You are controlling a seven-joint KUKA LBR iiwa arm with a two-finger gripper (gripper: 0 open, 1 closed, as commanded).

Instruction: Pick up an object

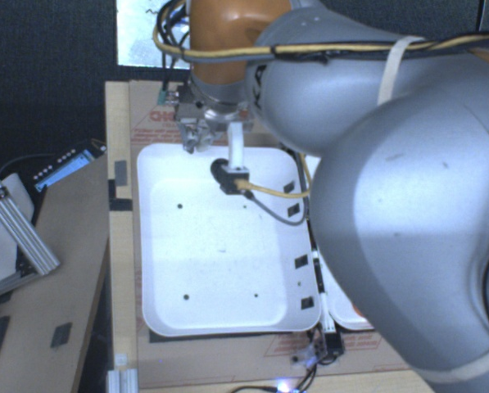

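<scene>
My gripper [193,140] hangs at the far rim of the left white bin [219,256], near its back left part, under the orange wrist band. The view shows no object at it. The big grey arm covers nearly all of the right bin [341,316]. A small orange patch of some object [357,309] peeks out at that bin's near edge, beside the arm; its shape is hidden.
The left bin's floor shows a few small dark dots. Cardboard [146,113] lies under both bins. A metal frame [19,228] and a blue-striped device [64,166] stand off to the left of the bench.
</scene>
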